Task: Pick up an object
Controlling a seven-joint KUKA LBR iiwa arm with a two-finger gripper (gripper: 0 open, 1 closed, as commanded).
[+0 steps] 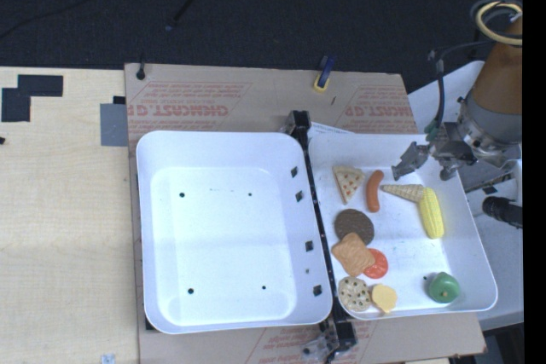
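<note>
Hovering over the right bin (pixel 482 268), just above the ice-cream cone (pixel 404 192), we see the gripper (pixel 429 158) w/ fingers spread wide, holding nothing. Corn cob (pixel 432 212) lies just right of the cone, sausage (pixel 374 190) just left.

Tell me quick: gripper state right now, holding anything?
Gripper: above the right bin's far edge, nothing seen between its fingers; open or shut cannot be told.

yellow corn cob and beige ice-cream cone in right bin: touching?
Cannot tell. In the camera view the beige ice-cream cone meets the yellow corn cob with no visible gap; it may be overlap only.
</note>
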